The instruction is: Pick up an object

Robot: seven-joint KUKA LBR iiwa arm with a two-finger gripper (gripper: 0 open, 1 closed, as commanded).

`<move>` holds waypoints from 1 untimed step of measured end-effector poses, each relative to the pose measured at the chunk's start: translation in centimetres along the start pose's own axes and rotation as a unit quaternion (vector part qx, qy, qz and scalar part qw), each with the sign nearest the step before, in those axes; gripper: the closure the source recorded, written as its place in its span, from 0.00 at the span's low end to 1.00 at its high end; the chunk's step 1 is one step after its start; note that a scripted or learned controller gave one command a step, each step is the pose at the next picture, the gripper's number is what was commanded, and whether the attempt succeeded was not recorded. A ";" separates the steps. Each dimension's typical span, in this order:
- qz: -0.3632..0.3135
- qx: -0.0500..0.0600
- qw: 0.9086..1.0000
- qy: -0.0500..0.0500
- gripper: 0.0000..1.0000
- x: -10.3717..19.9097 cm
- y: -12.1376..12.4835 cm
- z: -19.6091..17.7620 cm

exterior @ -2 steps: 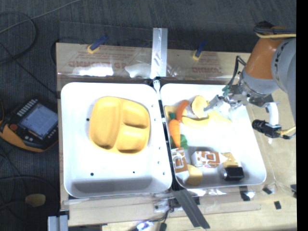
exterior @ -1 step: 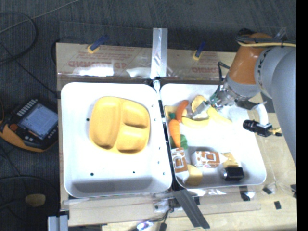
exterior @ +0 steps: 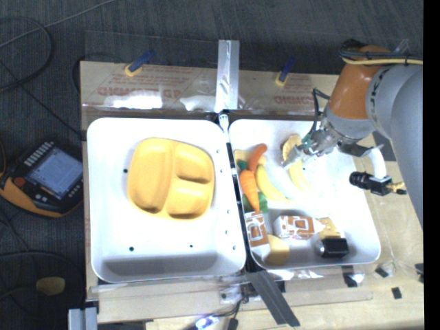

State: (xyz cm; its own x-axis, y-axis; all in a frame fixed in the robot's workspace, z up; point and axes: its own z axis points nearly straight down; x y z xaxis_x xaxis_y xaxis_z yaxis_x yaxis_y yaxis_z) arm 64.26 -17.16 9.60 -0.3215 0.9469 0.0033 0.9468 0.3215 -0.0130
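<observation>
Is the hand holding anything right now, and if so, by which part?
Cannot be told. The hand is low in the right bin, close to a pale food piece and a banana slice, but any hold is too small to see.

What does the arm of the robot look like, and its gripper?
The arm is a thick, rounded grey tube with an orange band above the wrist. Thin black cables run beside the band. The gripper is small, metallic grey with dark parts, far narrower than the arm.
</observation>
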 end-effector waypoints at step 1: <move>0.033 -0.006 0.999 -0.002 1.00 4.1 4.1 -7.6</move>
State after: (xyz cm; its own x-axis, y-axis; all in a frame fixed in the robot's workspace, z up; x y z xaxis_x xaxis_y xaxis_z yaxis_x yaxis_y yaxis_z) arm 66.89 -11.98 17.19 -0.2585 0.9660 -0.0013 0.9660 0.2585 -0.0010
